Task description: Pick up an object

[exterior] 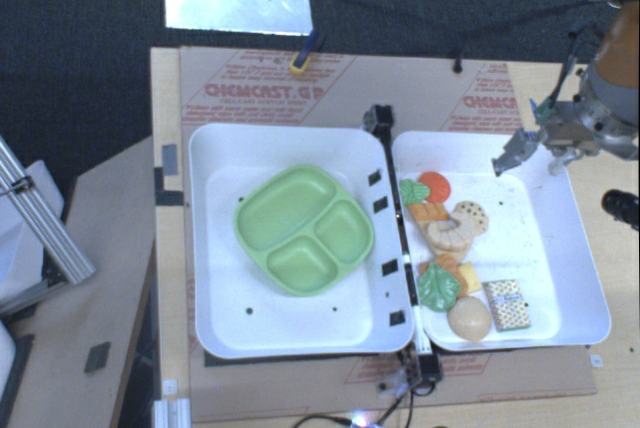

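Smooth lime plastic divided tray [303,231] in glossy left bin [215,216]; toy foods [450,241] clustered in right bin [570,246]; metal end effector [518,154] at 2 o'clock, grip state unclear; cardboard [265,89] printed "QUICKCAST"

Two white bins, left [215,216] and right [570,236], are set side by side on the bench [260,81].

Green divided plate [305,230], left bin [215,216]
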Robot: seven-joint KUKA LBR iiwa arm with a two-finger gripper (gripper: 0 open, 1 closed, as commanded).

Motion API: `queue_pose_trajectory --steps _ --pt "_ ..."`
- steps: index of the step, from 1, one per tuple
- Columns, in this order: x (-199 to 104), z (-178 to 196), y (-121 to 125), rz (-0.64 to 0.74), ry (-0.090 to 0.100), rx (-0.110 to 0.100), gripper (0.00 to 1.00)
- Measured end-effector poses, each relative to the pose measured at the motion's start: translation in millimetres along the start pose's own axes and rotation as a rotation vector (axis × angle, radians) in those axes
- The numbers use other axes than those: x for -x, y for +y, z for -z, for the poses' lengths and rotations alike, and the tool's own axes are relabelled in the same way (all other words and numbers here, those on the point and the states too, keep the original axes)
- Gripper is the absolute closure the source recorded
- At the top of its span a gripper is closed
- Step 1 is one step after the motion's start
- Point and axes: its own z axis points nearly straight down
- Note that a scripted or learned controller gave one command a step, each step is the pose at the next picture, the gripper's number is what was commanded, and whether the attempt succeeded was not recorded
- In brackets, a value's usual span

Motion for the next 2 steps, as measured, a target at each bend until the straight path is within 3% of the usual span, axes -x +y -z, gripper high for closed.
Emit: queue_pose_trajectory --steps 1,2 --pt "0.0 4.9 1.6 0.002 -0.001 0.009 0.00" --pt "2.8 -50.1 -7.6 0.000 0.000 0.004 0.00"
